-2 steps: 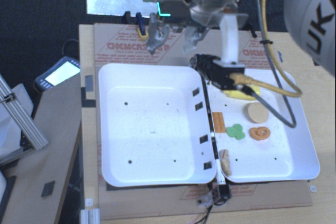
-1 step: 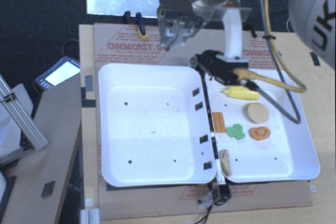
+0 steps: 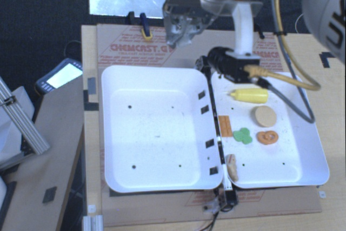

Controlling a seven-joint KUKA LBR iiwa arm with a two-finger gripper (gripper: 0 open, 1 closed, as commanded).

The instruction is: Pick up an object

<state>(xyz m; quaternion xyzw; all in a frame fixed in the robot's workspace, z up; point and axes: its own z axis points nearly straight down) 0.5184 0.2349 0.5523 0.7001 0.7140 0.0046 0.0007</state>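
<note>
Jaws cannot be made out: the gripper is a blurred metal mass at the top of the view, so how far open it stands, and whether anything sits in it, I cannot tell. It hangs beyond the far rim of the bins, over the brown board, not above any object. Nearest it, down and to its right, lies the yellow bottle in the right bin; further out come the tan disc, the orange ring, the green piece, the orange block and a pale piece by the divider. The left bin lies below the gripper. Judging by this, the pick looks not yet made: every object rests in the bin, so approach, descent, closing and lift all remain.
</note>
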